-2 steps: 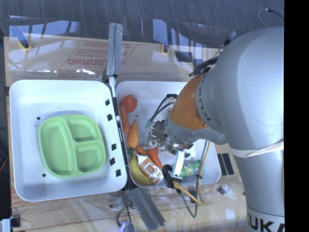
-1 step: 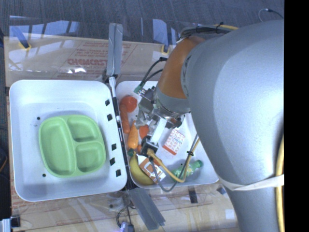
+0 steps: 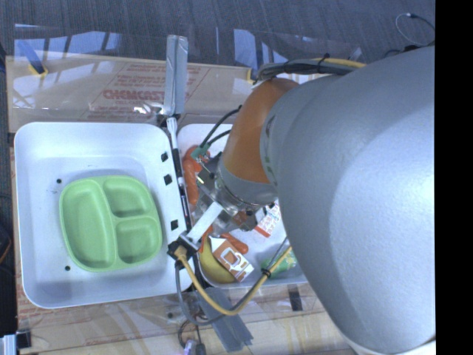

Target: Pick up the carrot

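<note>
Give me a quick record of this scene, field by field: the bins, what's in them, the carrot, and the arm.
left bin: holds a green divided plate
right bin: mostly covered by the arm
carrot: orange, at the right bin's left edge, partly hidden by the arm
other items: yellow round item and a small printed packet, right bin
claw: cannot tell its state
task status: no carrot seen held
</note>
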